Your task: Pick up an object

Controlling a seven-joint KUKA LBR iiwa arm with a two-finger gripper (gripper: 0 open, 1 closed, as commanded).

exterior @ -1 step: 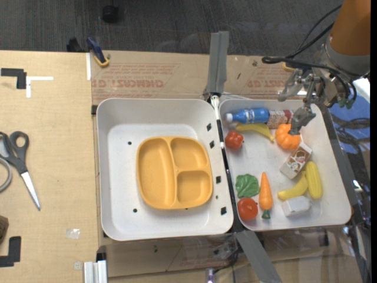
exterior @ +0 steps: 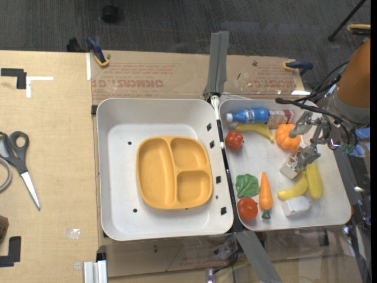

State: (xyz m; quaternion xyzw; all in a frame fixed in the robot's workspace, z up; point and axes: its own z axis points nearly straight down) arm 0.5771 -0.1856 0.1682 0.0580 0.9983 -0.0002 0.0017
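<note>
The right bin [exterior: 336, 214] holds several toy foods. A blue bottle [exterior: 253, 116] lies at the back beside a small banana [exterior: 260, 131] and an orange pumpkin [exterior: 287, 136]. A red tomato [exterior: 234, 139] sits near the left wall. Toward the front are a green lettuce [exterior: 247, 185], a carrot [exterior: 265, 192], a second tomato [exterior: 247, 207], a white block [exterior: 296, 206], a yellow banana [exterior: 293, 189] and a corn cob [exterior: 314, 180]. My gripper [exterior: 303, 158] hangs low in this bin, just behind the corn and banana and in front of the pumpkin. A small grey piece [exterior: 290, 168] lies at its tip.
The left bin [exterior: 112, 217] carries a yellow divided plate [exterior: 174, 171]. Scissors [exterior: 20, 164] lie on the bench at far left. Blue clamps [exterior: 98, 50] hold the cardboard behind the bins. Cables and the arm's orange band [exterior: 358, 81] crowd the right bin's far right side.
</note>
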